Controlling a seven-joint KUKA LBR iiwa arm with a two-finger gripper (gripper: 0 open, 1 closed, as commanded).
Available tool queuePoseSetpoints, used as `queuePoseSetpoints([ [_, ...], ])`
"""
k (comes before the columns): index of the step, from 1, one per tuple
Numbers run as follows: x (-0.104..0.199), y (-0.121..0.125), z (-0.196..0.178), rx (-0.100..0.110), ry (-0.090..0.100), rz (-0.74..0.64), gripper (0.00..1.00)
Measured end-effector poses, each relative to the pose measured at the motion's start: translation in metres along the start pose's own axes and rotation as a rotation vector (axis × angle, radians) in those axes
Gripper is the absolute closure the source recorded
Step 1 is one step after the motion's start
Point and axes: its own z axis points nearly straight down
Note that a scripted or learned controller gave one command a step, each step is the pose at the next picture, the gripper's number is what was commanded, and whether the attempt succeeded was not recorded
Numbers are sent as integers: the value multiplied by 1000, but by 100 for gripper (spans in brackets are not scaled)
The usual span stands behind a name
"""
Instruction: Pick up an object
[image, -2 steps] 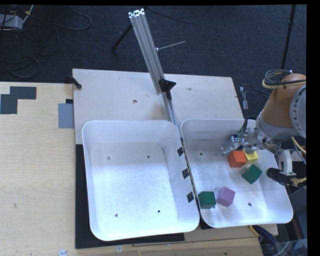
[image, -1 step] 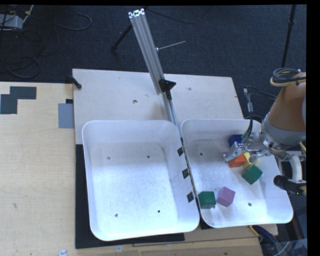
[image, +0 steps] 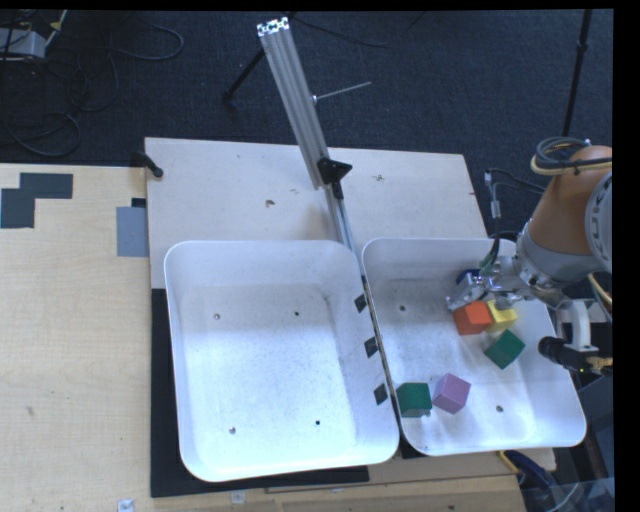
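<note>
While the arm (image: 570, 215) leans in over the right-hand bin (image: 560, 425), its gripper (image: 478, 297) sits low in that bin's upper middle, right against an orange block (image: 472, 318). From where I stand I cannot tell how the gripper is set, nor whether it has any hold on the block; the metal end merely meets the block's upper left corner. A yellow block (image: 503, 316) lies touching the orange one on its right side. Just below and to the right of the orange block rests a dark green block (image: 505, 349), turned at an angle and slightly apart from the yellow one. Further down from the orange block, toward the bin's near left corner, a second green block (image: 414, 399) and a purple block (image: 452, 392) sit side by side, nearly touching. To the left of the orange block's bin, past the shared rim, lies the left-hand bin (image: 190, 300). A slanted aluminium rail (image: 297, 90) rises from behind the two bins.
</note>
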Motion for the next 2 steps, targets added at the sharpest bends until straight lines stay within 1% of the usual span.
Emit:
queuePoseSetpoints([
  [1, -1, 2, 3, 0, 0, -1, 0],
  [2, 1, 4, -7, 0, 5, -5, 100],
])
